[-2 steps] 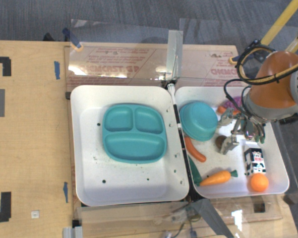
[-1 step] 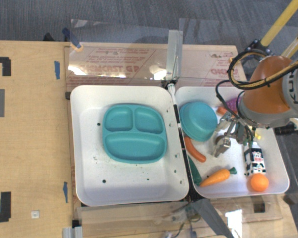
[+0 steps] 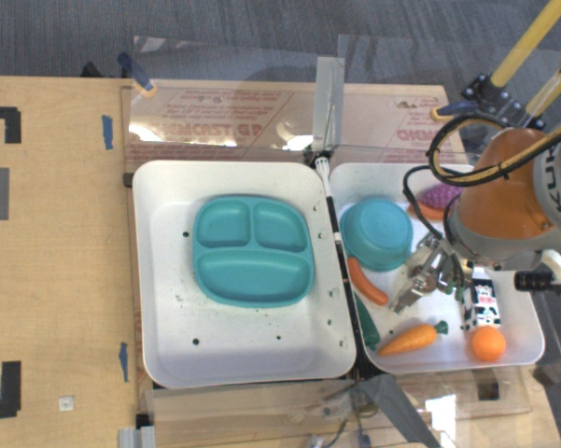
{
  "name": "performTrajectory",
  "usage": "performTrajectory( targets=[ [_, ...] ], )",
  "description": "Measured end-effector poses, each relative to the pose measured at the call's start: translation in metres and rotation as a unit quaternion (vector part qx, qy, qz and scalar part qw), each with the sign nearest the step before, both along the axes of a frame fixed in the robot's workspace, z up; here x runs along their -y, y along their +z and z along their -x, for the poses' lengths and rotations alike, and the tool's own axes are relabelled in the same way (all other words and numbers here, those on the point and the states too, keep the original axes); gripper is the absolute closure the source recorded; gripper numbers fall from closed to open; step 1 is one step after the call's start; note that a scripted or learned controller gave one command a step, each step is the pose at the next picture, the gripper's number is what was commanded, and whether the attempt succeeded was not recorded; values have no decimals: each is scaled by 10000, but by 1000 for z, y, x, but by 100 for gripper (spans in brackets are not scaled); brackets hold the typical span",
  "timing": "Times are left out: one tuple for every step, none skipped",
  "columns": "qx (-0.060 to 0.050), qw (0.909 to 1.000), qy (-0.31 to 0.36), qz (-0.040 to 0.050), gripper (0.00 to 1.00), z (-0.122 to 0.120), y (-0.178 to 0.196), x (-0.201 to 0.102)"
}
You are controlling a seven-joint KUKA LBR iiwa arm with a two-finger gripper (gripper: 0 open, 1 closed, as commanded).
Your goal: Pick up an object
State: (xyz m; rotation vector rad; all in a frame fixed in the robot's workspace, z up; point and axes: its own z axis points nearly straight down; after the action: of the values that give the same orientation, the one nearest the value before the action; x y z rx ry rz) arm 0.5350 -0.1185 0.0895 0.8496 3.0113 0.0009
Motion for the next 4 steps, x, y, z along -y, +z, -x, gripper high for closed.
performTrajectory(
  targets=[
    [-9, 10000, -43, -2, 0, -33, -1, 30],
    [-10, 9995, -300, 0, 0, -18, 0, -19],
    [-1, 9968, -793, -5, 0, -90, -1, -8],
    [-22, 9901, -1405, -5, 0, -2, -1, 46]
  ],
)
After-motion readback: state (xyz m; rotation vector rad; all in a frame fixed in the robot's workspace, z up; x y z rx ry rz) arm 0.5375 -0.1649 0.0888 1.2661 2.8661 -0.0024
